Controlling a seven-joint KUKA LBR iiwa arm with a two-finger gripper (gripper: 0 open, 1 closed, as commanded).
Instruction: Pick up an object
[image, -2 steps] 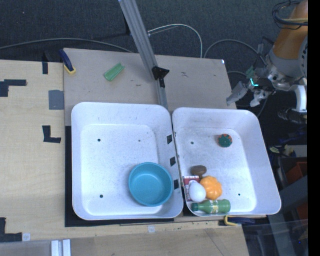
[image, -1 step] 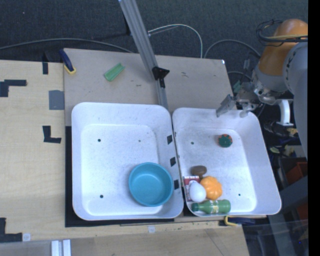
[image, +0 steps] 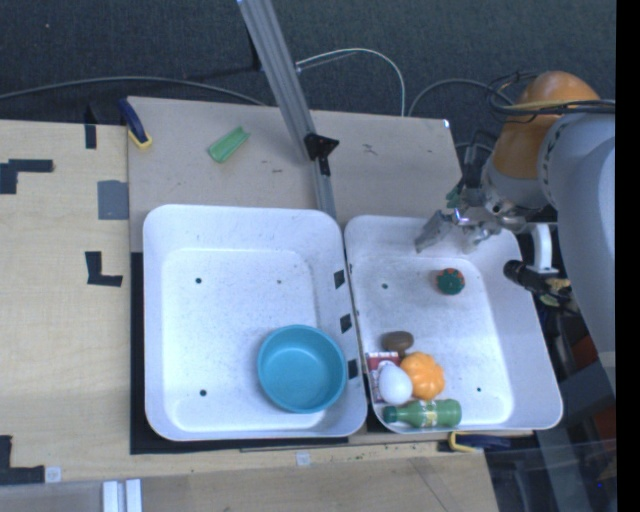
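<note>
My gripper (image: 458, 232) hangs over the far end of the right bin (image: 520, 370), its fingers spread open with nothing between them. A small green ball with a red patch (image: 450, 281) lies just in front of it on the bin floor. At the bin's near left corner sit a brown lump (image: 398, 341), an orange fruit (image: 424, 374), a white egg (image: 394, 383), a red and white carton (image: 379, 360) and a green bottle (image: 425, 412) lying on its side.
The left bin (image: 200, 250) holds a blue bowl (image: 300, 367) near its front right. A slanted metal post (image: 290, 90) rises behind the bins. A green block (image: 228, 144) lies on the board at the back. Cables (image: 430, 95) trail behind the arm.
</note>
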